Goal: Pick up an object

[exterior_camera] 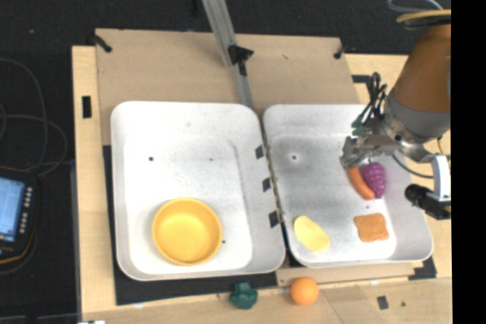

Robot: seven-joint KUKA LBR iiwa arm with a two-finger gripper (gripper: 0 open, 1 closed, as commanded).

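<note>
Wooden bench carried two white bins beneath a grey arm.

Left bin held one yellow bowl at 7 o'clock, its upper half open. Right bin held four items: carrot and purple fruit under the gripper at 3 o'clock, grip state unclear; yellow piece, orange block along 6 o'clock edge. Outside lay one orange ball and one green object.

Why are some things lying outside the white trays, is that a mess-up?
Two things look stray: an orange ball and a small green object lie on the bench in front of the bins, not in either one. Everything else lies inside a bin, including the yellow bowl in the left bin.
</note>
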